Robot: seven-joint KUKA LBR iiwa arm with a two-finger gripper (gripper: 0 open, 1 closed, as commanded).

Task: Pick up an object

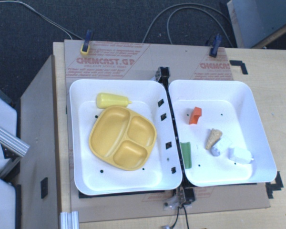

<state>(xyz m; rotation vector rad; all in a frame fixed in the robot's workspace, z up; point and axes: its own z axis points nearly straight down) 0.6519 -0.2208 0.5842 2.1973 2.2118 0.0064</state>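
The left bin [81,128] holds a yellow divided plate [123,137] and, just above it, a yellow bottle [112,99] lying on its side. In the right bin [257,123] lie an orange block [195,115], a green stick [186,155] near the bin's left wall, a tan cone-shaped piece [213,138] with a small grey bit [215,151] below it, and a white object [240,155] toward the right.
Black clips [168,123] run along the seam between the two bins. Blue clamps [87,42] [215,45] hold the brown board at its far edge. Cables loop over the dark floor behind the bench.
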